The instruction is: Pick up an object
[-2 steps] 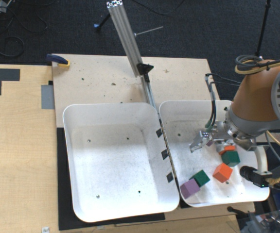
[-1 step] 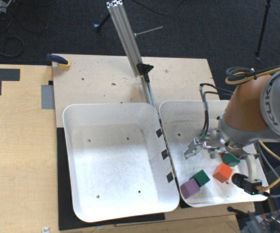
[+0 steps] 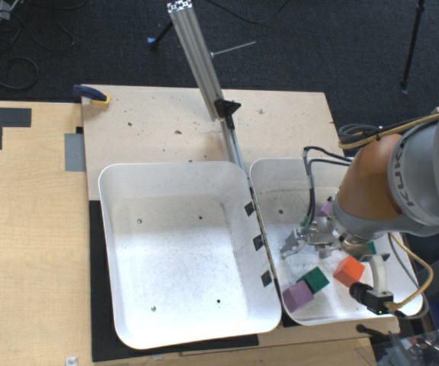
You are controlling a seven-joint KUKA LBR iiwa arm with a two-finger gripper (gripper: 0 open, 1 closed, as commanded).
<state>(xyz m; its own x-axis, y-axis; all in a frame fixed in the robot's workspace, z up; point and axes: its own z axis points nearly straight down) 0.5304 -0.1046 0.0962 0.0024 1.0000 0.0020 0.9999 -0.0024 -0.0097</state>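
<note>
The left bin (image 3: 177, 258) sits on the counter (image 3: 29, 227). In the right bin (image 3: 277, 181), the claw (image 3: 305, 242) hangs low at about the middle, its metal fingers (image 3: 291, 244) pointing toward nine o'clock; how far they are spread cannot be told, and nothing shows between them. Blocks count four: one purple block (image 3: 297, 295) at the bin's six o'clock, one green block (image 3: 315, 280) touching it at its two o'clock, one orange block (image 3: 349, 271) at four o'clock from the claw, and one small purple piece (image 3: 325, 208) at the claw's one o'clock, partly hidden by the arm (image 3: 391, 181).
</note>
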